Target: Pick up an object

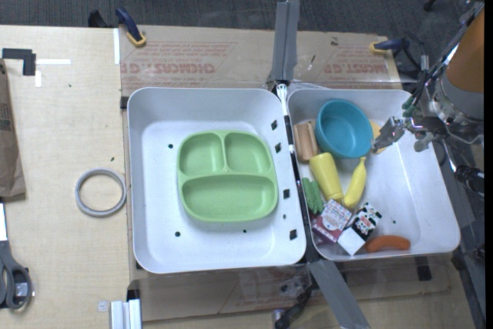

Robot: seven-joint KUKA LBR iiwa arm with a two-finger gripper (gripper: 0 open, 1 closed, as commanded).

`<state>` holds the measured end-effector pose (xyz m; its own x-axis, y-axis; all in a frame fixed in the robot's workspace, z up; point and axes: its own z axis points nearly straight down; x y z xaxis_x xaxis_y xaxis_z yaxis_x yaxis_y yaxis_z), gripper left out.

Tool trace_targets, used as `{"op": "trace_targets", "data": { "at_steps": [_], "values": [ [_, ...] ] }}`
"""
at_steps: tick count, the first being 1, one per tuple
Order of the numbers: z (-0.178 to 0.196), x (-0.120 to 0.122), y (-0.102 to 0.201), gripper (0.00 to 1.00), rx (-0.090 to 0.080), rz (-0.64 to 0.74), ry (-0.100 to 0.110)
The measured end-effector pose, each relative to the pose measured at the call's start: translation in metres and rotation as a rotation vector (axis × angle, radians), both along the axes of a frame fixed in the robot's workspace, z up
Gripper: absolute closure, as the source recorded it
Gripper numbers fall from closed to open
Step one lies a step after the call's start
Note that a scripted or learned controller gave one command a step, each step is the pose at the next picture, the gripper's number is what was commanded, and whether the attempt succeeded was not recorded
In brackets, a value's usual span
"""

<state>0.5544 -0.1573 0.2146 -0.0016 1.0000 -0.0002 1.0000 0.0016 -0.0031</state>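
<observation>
The right bin (420, 189) holds a blue bowl (344, 129), a tan block (306, 140), a yellow bottle-shaped toy (326, 175), a banana (355, 182), a green item (313, 195), a small printed box (335, 217), a black-and-white toy (365, 223) and an orange sausage-shaped piece (387, 243). My gripper (389, 133) reaches in from the right and hovers just right of the bowl's rim, over the bin's upper part. I see nothing held in it. A green divided plate (228, 176) lies in the left bin (146, 166).
A metal divider (285, 42) stands between the bins at the back. On the bench to the left lie a grey tape ring (101, 192), scissors (11, 285) and a brown bag (9, 135). Clamps (131, 27) grip the cardboard behind the bins.
</observation>
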Motion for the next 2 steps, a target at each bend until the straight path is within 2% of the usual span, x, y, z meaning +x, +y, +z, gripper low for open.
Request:
{"op": "trace_targets", "data": {
  "at_steps": [1, 2],
  "values": [
    [-0.1240, 0.0012, 0.0070, 0.00, 0.001, 0.115, -0.001],
    [-0.1161, 0.0008, 0.0058, 1.00, 0.001, 0.111, 0.001]
  ]
}}
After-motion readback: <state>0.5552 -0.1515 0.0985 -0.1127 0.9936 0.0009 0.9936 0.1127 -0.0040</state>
